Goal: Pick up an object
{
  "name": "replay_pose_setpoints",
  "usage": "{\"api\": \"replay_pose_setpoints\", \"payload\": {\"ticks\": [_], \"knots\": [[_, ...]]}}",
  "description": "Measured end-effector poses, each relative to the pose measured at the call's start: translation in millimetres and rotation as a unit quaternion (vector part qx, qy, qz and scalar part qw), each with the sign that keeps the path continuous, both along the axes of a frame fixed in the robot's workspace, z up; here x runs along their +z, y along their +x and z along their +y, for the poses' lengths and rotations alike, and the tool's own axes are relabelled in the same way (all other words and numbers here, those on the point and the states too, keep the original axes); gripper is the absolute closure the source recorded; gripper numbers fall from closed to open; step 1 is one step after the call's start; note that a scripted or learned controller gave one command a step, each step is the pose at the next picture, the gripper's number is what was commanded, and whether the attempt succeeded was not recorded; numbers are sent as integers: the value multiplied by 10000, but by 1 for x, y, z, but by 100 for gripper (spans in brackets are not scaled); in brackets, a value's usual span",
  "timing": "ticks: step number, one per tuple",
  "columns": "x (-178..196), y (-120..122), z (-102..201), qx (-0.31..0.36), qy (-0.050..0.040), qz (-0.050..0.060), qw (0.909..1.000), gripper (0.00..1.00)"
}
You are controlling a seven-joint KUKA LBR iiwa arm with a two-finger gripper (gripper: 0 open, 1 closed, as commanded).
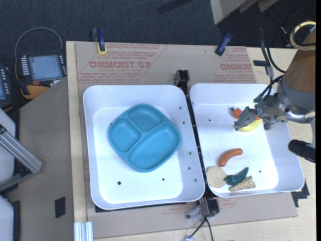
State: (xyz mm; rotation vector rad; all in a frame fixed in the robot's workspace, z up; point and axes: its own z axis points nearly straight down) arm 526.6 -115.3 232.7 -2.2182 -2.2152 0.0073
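The grey arm's jaws [247,120] sit low in the right white bin [281,179], right over a small yellow toy [249,127], but I cannot tell if they grip it, so the pick looks unfinished.

glossy blue plastic plate [144,137], smooth.

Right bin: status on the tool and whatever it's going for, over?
Tool low in right bin, over yellow piece; grip unconfirmed. Small orange piece close beside it. Sausage and front cluster lie apart, untouched.
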Motion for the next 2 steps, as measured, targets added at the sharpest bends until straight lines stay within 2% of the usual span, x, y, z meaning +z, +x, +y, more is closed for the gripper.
{"api": "replay_pose_setpoints", "payload": {"ticks": [1, 2], "knots": [[4, 2, 0, 9, -7, -41, 10000, 0], [-57, 0, 1, 3, -3, -29, 10000, 0]]}}
